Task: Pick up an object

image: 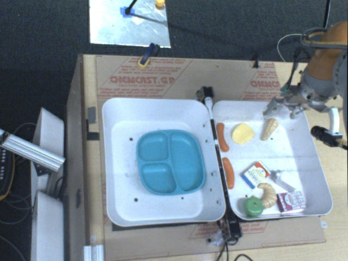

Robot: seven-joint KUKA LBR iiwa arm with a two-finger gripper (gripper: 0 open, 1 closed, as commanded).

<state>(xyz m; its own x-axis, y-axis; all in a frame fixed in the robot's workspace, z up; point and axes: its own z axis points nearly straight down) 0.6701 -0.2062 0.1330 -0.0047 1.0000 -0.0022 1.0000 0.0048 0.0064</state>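
Observation:
My gripper (pixel 284 111) hangs over the far right part of the right bin (pixel 315 162), with its fingers spread open and nothing between them. Just below and left of it a beige cone (pixel 268 128) lies on the bin floor. To the cone's left is a yellow lump (pixel 243 133). Two orange sausages (pixel 222 136) (pixel 228 172) lie along the bin's left wall. Near the front are a red and white carton (pixel 255 174), a croissant (pixel 267 194), a green apple (pixel 253 206), a pink box (pixel 291 201) and a small white tube (pixel 281 179).
The left bin (pixel 117 145) holds a blue divided plate (pixel 170 162). A black divider (pixel 213 140) runs between the bins. A black part of the arm (pixel 326 135) juts over the right bin's right rim. A metal sheet (pixel 129 14) lies beyond the bench.

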